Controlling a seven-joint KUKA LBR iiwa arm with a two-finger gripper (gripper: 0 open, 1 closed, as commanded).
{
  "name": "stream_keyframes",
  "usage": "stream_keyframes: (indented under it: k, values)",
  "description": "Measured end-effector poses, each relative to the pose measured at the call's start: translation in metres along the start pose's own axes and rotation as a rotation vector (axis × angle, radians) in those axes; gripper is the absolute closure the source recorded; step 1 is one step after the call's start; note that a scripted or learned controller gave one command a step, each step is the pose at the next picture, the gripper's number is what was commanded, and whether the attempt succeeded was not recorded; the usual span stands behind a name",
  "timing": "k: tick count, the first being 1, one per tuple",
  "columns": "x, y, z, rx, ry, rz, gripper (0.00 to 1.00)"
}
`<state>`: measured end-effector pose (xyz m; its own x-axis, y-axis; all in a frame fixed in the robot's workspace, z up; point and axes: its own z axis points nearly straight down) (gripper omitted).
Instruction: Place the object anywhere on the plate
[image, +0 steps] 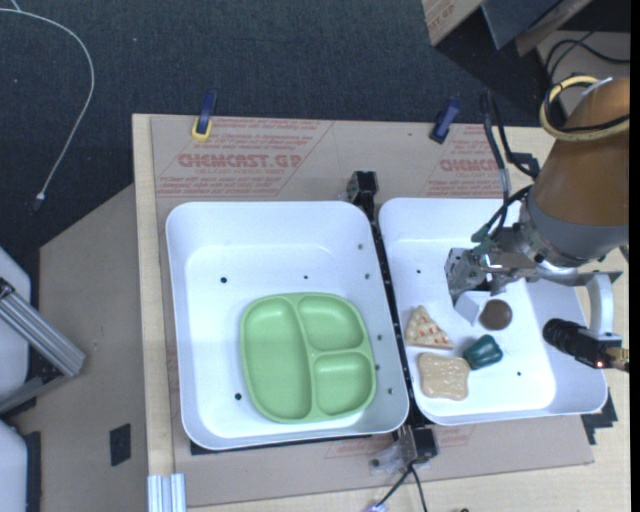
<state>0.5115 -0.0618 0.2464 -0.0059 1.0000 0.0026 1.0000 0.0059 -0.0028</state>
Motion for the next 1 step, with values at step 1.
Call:
stream_keyframes:
  k: [1]
  values:
    - [0.0514,0.0011,-0.0044,-0.003,-0.001,0.004,1.0]
